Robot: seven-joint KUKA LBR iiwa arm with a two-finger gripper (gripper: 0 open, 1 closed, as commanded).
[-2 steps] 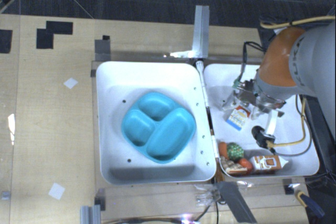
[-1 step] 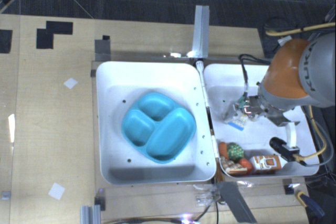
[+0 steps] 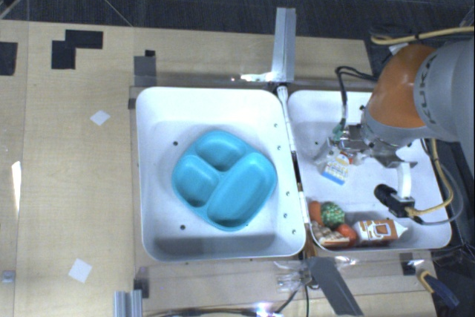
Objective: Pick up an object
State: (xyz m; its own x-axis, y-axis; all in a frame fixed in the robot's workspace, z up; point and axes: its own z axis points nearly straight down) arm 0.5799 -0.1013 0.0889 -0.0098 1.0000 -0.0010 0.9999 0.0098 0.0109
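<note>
In the right bin [image 3: 312, 115], my gripper [image 3: 344, 151] hangs low on the end of the grey arm with its orange band. Directly below and in front of it lies a small white and blue packet [image 3: 335, 171], touching or nearly touching the gripper's tip. Whether the packet is gripped is hidden. Along the bin's near wall lie a green broccoli-like piece [image 3: 332, 214], an orange piece [image 3: 316, 210], a red-orange piece [image 3: 341, 232] and a small brown and white carton [image 3: 377, 230].
The left bin [image 3: 152, 159] holds a blue divided plate [image 3: 224, 179] at its middle. A metal post [image 3: 285, 41] stands at the far end of the wall between the bins. The arm's bulk covers the right bin's far right part.
</note>
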